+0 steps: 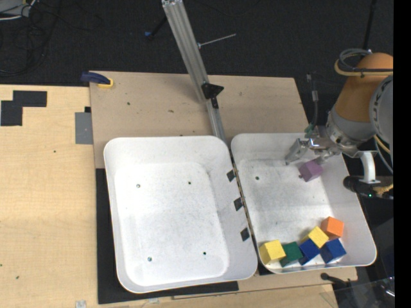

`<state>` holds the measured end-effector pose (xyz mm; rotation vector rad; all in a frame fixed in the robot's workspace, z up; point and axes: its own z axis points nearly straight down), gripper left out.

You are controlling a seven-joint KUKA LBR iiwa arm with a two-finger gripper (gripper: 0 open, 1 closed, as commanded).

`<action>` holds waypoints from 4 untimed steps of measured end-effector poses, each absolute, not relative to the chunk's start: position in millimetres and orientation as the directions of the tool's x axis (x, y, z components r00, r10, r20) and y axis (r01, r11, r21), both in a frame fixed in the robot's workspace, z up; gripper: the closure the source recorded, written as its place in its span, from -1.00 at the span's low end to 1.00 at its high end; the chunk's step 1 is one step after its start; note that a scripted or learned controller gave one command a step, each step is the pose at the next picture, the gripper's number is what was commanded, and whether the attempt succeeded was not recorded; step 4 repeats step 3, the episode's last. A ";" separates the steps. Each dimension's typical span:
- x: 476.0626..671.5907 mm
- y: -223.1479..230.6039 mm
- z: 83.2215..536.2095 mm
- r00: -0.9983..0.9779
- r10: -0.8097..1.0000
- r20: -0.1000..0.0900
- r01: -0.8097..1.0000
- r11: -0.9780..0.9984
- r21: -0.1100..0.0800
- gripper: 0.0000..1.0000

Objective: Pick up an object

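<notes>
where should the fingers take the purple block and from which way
Probably from straight above, closing on two opposite flat side faces of the purple block. It lies alone on the open floor of the right bin, apart from the coloured blocks clustered at the near edge, so its sides look free. The gripper is already right beside it; the block looks turned slightly, so the wrist may need rotating to match.

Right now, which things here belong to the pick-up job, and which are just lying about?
Job:
gripper
purple block
orange block
yellow blocks
blue blocks
green block
right bin

Lying about:
left bin
metal rail
clamp
</notes>
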<state>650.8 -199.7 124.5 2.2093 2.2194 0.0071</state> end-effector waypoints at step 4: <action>661.1 -194.3 179.8 -0.004 1.000 -0.001 1.000 0.004 0.004 1.00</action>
